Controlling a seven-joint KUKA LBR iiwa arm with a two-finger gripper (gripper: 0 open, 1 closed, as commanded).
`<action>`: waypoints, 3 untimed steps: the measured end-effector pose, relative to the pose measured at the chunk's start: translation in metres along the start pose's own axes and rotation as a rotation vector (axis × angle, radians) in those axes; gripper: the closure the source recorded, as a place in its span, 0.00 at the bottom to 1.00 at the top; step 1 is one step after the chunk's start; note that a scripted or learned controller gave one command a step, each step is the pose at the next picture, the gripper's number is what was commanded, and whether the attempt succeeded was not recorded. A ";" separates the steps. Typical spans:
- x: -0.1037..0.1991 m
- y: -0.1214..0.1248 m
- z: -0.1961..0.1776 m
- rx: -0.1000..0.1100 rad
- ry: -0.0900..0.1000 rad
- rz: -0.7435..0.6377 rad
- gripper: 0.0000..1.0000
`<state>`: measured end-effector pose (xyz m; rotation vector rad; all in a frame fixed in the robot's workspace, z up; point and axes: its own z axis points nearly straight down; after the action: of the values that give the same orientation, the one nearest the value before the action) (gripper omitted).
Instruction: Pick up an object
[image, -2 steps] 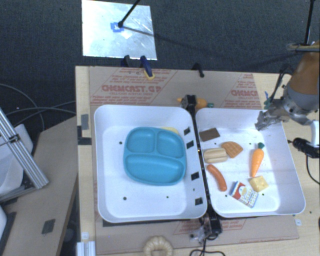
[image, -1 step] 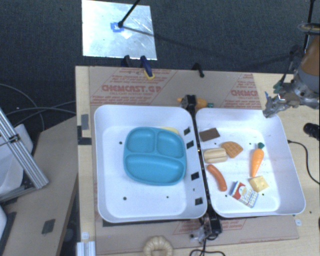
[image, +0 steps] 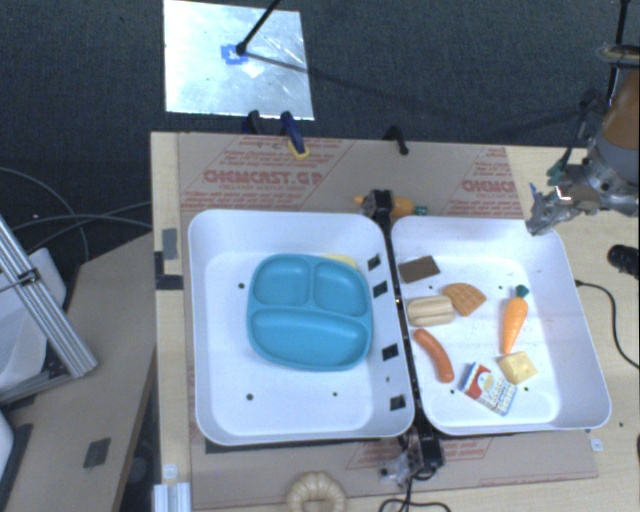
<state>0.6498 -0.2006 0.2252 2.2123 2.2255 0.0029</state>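
white right bin (image: 560, 262) holds a carrot (image: 513, 322), sausage (image: 434, 355), bread roll (image: 430, 310), cheese wedge (image: 518, 367) and small carton (image: 490, 389), spread mid-floor to its near edge. gripper (image: 546, 210) hovers over the far right corner; finger state cannot be told. left bin (image: 215, 300) carries a blue tray (image: 308, 310)

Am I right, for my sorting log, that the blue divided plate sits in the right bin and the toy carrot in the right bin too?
Not quite. The camera view shows the blue divided plate in the left bin; the toy carrot is indeed in the right bin.
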 end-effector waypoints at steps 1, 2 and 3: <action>0.053 0.004 -0.011 0.000 0.002 -0.003 1.00; 0.101 0.007 0.002 0.002 0.003 -0.004 1.00; 0.163 0.012 -0.004 0.001 0.003 -0.005 1.00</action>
<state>0.6606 -0.0375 0.2289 2.2088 2.2331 0.0059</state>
